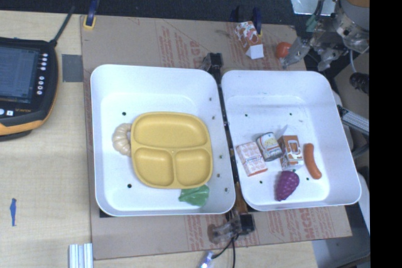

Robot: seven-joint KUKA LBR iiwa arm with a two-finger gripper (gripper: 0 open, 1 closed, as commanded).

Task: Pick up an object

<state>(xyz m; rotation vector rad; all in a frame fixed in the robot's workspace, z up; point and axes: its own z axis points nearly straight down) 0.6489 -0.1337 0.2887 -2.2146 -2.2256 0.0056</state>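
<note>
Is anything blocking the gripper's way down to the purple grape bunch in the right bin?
Nothing visible does. The gripper sits beyond the right white bin's far rim, and bare bin floor lies between it and the purple grape bunch. The orange sausage lies close beside.

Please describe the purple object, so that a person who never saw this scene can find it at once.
Look in the right bin, at the cluster near its front edge. The purple grapes lie nearest that edge, below the small boxes and left of the sausage. Nothing else there is purple and bumpy.
</note>
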